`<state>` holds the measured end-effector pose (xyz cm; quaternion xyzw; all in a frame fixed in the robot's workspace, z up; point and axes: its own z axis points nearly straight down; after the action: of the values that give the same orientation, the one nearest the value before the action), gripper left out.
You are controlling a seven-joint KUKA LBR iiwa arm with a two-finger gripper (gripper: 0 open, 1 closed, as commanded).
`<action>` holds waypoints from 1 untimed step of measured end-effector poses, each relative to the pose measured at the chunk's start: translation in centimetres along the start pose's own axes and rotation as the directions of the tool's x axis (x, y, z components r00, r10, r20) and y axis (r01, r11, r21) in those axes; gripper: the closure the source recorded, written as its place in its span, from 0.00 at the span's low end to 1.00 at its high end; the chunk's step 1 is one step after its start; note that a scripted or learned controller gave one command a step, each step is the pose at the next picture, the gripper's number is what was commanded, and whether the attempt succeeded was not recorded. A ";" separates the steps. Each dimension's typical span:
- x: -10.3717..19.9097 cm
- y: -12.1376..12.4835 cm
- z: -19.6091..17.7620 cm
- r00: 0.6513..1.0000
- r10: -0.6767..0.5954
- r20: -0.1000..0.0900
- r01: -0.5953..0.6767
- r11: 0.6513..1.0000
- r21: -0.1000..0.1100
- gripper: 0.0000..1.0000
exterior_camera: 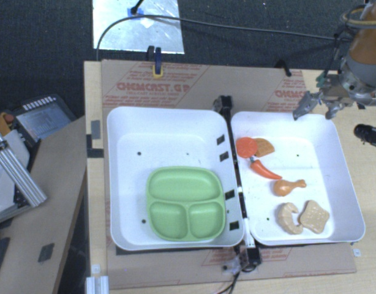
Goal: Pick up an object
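While the hand (318, 105) hangs open and holds nothing above the right bin's (344, 158) far rim at about one o'clock, the toy foods lie well apart from it inside that bin. I think it should drop straight down over one lone piece, like the smooth orange drumstick (288, 186) near the middle, and close across its thin end. The red pepper (263, 168) is long and shiny, the bread slice (313, 216) is flat and bumpy, and a smooth green tray (185, 202) with three dips sits in the left bin (127, 133).
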<state>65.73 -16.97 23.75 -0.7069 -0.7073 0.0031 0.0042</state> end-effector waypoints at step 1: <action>0.0 0.2 -0.8 1.000 -0.002 0.003 0.002 1.000 -0.013 0.00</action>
<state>65.97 -16.92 24.58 -0.7061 -0.7082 -0.0005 -0.0011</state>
